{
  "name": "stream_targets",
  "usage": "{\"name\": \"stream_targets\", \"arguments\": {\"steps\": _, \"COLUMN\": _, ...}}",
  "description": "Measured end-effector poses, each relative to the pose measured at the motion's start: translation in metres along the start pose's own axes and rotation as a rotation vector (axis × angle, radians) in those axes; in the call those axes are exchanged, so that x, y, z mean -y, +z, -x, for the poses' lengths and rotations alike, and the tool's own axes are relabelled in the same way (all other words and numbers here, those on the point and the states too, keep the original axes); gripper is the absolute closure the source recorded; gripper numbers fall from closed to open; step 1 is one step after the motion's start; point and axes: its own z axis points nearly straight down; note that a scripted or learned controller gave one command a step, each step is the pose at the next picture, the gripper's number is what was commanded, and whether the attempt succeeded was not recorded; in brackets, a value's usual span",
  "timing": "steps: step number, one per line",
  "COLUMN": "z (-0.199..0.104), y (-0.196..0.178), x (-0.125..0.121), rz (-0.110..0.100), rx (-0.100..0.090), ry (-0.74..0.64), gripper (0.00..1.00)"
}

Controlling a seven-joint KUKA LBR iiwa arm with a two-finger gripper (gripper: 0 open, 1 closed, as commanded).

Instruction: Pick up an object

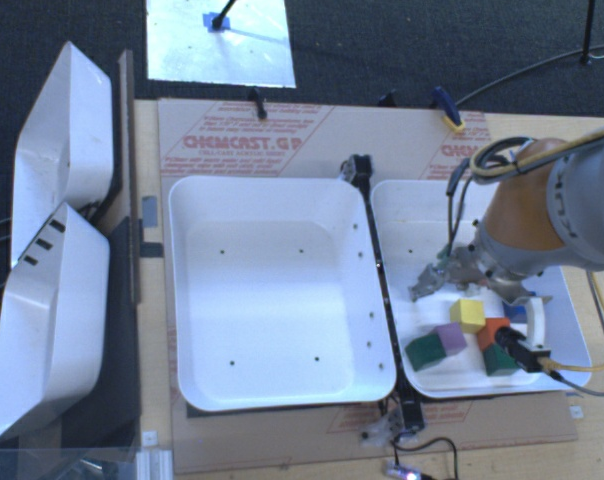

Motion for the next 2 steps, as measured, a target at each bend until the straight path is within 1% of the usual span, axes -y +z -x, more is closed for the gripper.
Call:
{"name": "stream_targets", "arguments": {"steps": 1, "z": 0.0, "y": -0.012, "x": -0.001, "rz": 0.003, "rx": 0.0, "ry": 0.0, "gripper": 1.0}}
{"name": "stream_targets", "arguments": {"steps": 2, "z": -0.009, "y": -0.059, "x": 0.0, "rz": 0.006, "rx": 0.001, "ry": -0.001, "gripper": 1.0}}
